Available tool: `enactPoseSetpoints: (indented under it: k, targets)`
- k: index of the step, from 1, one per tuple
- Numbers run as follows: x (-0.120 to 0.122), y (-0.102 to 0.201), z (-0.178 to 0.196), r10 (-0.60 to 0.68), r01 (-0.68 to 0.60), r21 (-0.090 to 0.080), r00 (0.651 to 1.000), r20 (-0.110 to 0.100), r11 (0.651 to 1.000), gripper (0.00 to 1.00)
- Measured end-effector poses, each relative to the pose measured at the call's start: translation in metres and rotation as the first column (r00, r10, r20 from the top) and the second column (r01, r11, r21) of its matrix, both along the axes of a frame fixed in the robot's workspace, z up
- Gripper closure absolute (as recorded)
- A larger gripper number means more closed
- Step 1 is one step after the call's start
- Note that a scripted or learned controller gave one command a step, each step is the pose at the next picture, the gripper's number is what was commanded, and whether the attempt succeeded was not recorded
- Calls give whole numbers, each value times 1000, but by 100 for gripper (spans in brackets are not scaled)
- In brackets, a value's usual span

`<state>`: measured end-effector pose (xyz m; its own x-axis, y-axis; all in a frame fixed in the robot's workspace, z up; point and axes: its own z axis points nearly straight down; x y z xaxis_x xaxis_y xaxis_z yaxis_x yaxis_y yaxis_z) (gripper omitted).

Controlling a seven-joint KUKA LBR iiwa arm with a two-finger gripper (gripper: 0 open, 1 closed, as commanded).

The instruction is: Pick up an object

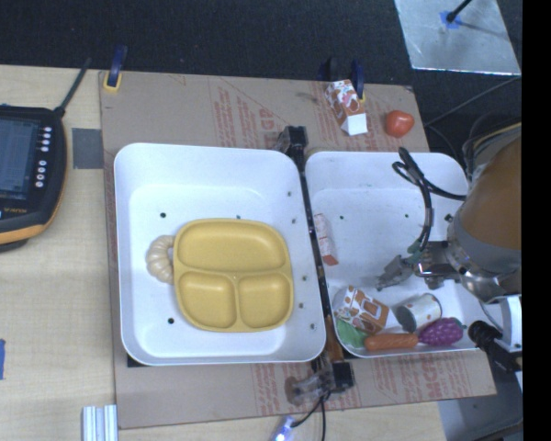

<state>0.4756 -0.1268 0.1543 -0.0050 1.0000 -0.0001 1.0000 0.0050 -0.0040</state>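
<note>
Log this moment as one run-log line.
arm: over right bin | gripper: above the pile, holds nothing seen | pile: carton, can, carrot, grapes | left bin: yellow tray

Light even, diffuse, from overhead; scene moderately bright. White bins (211, 168) brightest, near washed out, wall detail faint. Soft short shadows only: thin dark rim under yellow tray (231, 274), faint shade along bin walls. Dark floor at top (211, 16) underexposed, almost no texture. Pale floor patch at upper right (455, 21) catches light. Dull reflection on screen of handheld controller (5, 159). Overall softness, low resolution; small items in right bin's near corner (399, 324) blurry, labels unreadable. Arm (496, 214) at right edge out of focus, smeared. Slight colour noise.
</note>
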Motion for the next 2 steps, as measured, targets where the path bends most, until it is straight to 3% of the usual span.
enactPoseSetpoints:
  k: [1,2]
  targets:
    - [130,41,38,0,0,0,1000,2,1000,0]
    - [78,-38,32,-3,3,-1,1000,0,1000,0]
